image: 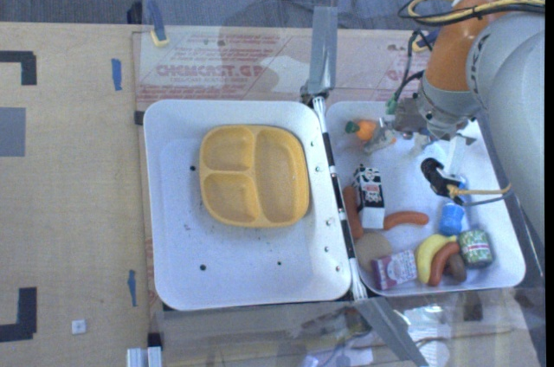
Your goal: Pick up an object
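One carrot (364,130), just beside claw (387,134)

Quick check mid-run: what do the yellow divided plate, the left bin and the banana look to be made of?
Yellow divided plate: likely moulded plastic, matte, with even colour and soft rounded ridges between its three compartments.
Left bin: looks like white plastic, slightly glossy, with rounded corners and a raised rim.
Banana: probably a plastic toy, smooth with uniform yellow; too small to be certain.

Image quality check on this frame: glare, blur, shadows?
Camera view: even, soft light, faint shadows; pale glare on the clear sheet behind the bins; yellow divided plate sharp; small items near the gripper soft, low-res; arm's grey link looms large, blurred.
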Motion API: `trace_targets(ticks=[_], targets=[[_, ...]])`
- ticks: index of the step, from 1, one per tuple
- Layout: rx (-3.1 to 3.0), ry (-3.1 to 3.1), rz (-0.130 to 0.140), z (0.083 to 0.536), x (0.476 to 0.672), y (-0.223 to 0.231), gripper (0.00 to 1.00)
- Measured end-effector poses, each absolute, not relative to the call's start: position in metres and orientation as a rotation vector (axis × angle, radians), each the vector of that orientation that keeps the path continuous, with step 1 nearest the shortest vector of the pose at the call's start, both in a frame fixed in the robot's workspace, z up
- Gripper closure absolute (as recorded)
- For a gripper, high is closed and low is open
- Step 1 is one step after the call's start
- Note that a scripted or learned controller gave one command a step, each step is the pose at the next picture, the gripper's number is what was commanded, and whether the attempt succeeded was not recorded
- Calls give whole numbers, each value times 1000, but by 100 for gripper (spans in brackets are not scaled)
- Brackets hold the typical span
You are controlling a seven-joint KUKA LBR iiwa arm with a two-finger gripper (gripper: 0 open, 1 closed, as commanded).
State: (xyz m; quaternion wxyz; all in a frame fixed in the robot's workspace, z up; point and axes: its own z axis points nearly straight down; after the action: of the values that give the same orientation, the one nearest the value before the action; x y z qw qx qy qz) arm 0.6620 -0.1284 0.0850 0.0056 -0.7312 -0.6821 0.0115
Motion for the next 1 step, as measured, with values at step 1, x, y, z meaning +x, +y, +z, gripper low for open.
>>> trace_targets(ticks=[1], targets=[[-2400, -1998, 29, 92, 659, -128, 0]])
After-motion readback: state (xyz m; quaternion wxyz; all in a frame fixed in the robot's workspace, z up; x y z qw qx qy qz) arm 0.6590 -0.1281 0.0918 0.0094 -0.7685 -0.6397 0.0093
